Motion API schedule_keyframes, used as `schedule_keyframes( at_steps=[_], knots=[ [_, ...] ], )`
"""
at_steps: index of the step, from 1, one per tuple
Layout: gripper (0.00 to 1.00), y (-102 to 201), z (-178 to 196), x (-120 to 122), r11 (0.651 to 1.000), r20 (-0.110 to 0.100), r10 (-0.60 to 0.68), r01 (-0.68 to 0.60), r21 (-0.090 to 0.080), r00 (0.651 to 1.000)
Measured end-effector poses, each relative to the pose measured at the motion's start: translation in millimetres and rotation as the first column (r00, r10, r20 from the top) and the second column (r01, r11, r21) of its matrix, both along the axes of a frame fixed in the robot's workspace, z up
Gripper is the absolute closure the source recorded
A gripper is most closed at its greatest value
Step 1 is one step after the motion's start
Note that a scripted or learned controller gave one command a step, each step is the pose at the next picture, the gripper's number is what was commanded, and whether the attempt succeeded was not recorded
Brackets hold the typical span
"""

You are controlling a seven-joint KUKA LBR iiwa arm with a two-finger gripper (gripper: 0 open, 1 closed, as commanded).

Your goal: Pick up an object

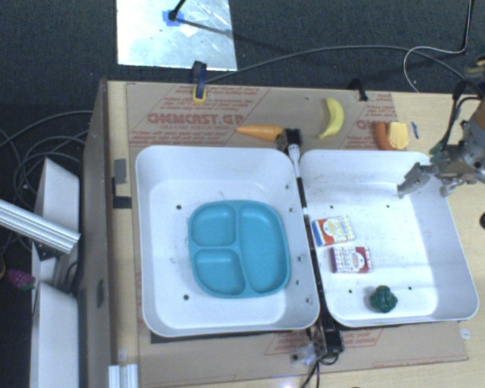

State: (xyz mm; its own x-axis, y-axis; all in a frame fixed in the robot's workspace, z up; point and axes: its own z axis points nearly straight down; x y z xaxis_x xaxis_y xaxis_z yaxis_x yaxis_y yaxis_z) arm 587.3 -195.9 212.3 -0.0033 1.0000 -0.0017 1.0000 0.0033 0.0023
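The right white bin (457, 257) holds two small red-and-white cartons, one (333, 230) above the other (351, 259), both near the bin's left wall. A dark green lumpy toy (381, 299) lies near its front edge. My gripper (426, 187) hangs over the far right part of this bin, well away from the cartons and the toy. Its fingers are spread open and nothing is between them. The left white bin (158, 217) holds a blue divided plate (239, 246).
Behind the bins, a yellow banana (333, 118), an orange carrot (259, 132) and an orange-and-yellow piece (392, 134) lie on the cardboard sheet. A black divider (303, 208) runs between the bins. Cables trail across the floor at the back and left.
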Motion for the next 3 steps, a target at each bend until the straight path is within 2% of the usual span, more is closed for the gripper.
schedule_keyframes(
  at_steps=[1,2,3],
  knots=[
    [0.00,-10,-86,-39,1.000,-0.003,-0.001,0.001,0.001,1.000],
    [0.00,60,-52,21,1.000,0.002,0.002,-0.002,0.002,1.000],
    [0.00,16,-13,47,1.000,0.002,-0.001,0.001,-0.001,1.000]
  ],
)
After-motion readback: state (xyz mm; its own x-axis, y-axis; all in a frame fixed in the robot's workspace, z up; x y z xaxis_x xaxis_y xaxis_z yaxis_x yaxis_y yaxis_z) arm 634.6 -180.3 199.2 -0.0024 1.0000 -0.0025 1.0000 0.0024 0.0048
